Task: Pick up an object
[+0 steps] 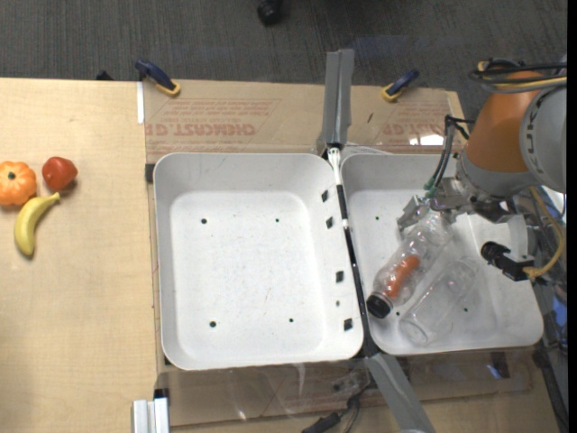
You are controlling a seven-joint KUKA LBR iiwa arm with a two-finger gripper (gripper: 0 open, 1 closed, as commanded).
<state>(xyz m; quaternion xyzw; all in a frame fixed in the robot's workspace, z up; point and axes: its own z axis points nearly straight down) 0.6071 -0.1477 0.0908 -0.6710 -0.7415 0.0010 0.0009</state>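
Clear plastic bottle [407, 273] with a black cap lies slantwise in the right bin [505, 332]. Your pincer [431, 207] sits at its upper end; grip state I cannot tell. Centre on its body before lifting.

Item: my clear bottle [403, 278], black cap, orange inside, lying slantwise in right bin [514, 332]. Beside it, touching: clear cup [439, 301], on its side.

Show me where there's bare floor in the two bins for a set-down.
The left bin has its floor bare from wall to wall. In the right bin the strip beside the divider is free; its middle and right are crowded by the clear bottle, the clear cup and the hand.
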